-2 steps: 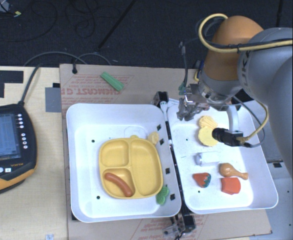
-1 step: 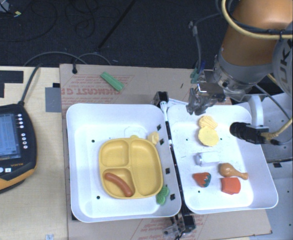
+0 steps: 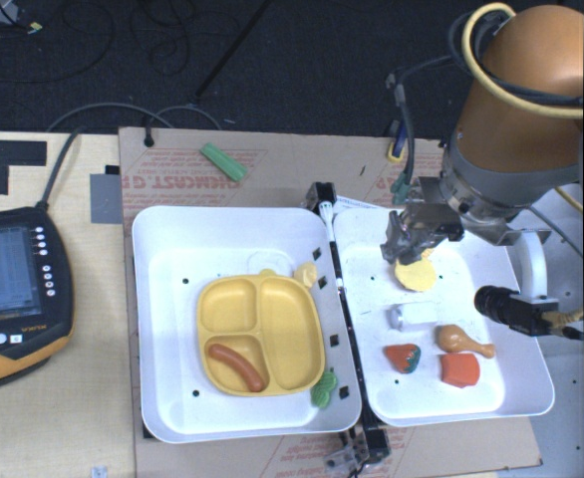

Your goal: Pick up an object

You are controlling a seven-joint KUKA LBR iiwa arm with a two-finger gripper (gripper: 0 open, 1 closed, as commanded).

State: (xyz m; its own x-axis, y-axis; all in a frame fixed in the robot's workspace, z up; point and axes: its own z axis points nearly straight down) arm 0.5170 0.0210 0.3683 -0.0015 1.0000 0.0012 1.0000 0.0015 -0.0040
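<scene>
The arm reaches in from the right, its orange band high in the far right corner, and the gripper (image 3: 412, 252) hangs low over the far left part of the right bin (image 3: 531, 391). Its dark tip sits directly above a flat pale yellow piece (image 3: 418, 276), touching or nearly touching that piece's far edge; whether the piece is actually gripped cannot be told from this slant, nor how wide the gripper stands. Nearer in the same bin lie a small white piece (image 3: 408, 316), a brown drumstick (image 3: 461, 341), a red and green piece (image 3: 403, 358) and an orange-red block (image 3: 459, 369), all apart from the gripper. The left bin (image 3: 162, 386) carries a yellow divided tray (image 3: 292, 322) with a sausage (image 3: 236, 365) in its near compartment, and a green item (image 3: 324, 391) just beside the tray's near right corner. On the tabletop (image 3: 33, 406), a green block (image 3: 222, 161) lies beyond the left bin.
</scene>
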